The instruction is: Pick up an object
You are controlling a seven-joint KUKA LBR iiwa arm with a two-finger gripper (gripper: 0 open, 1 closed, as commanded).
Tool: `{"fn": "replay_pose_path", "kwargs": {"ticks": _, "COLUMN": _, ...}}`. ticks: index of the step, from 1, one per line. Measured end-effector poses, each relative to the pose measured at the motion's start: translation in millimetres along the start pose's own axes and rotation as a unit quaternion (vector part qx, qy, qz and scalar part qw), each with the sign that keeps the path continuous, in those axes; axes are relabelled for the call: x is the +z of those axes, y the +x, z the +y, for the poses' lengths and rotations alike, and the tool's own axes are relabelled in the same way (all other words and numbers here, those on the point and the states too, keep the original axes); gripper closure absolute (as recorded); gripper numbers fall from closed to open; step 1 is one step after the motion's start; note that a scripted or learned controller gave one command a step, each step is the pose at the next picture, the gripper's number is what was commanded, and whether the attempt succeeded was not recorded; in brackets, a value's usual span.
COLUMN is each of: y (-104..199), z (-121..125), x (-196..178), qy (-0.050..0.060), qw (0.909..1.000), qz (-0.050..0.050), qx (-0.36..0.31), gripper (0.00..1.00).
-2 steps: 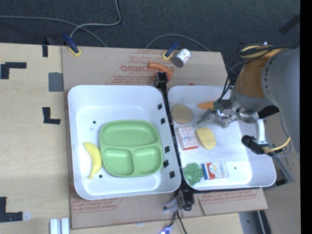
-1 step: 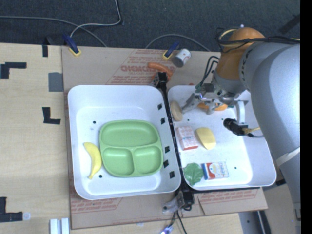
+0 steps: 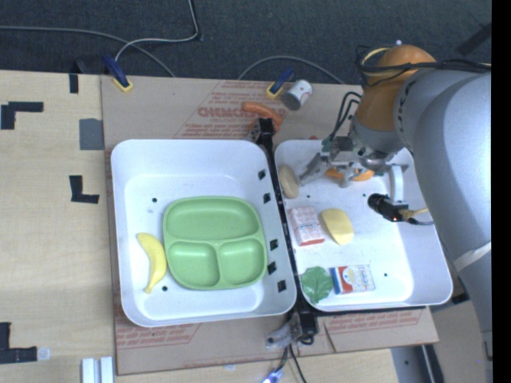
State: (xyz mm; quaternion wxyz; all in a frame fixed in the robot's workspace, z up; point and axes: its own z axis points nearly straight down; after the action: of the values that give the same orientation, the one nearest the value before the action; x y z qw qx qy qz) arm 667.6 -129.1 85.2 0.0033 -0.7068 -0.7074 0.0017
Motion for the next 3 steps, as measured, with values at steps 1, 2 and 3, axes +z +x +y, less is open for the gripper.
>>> {"fn": "replay_pose_path", "kwargs": {"ticks": 1, "y": -33, "z": 1, "x": -1, "qy": -0.004, "qw": 1.0000, "qz": -0.001, "qx": 0.000, "gripper": 0.00}}
{"fn": "replay_pose_path", "kwargs": {"ticks": 2, "y": -33, "z": -45, "x": -46, "qy": -0.003, "qw": 1.0000, "qz": -0.002, "qx": 0.000, "gripper": 0.00}}
{"fn": "replay_pose_path", "kwargs": {"ticks": 3, "y": -14, "z": -87, "x": -1, "qy": -0.004, "qw": 1.0000, "qz": -0.001, "qx": 0.000, "gripper": 0.00}}
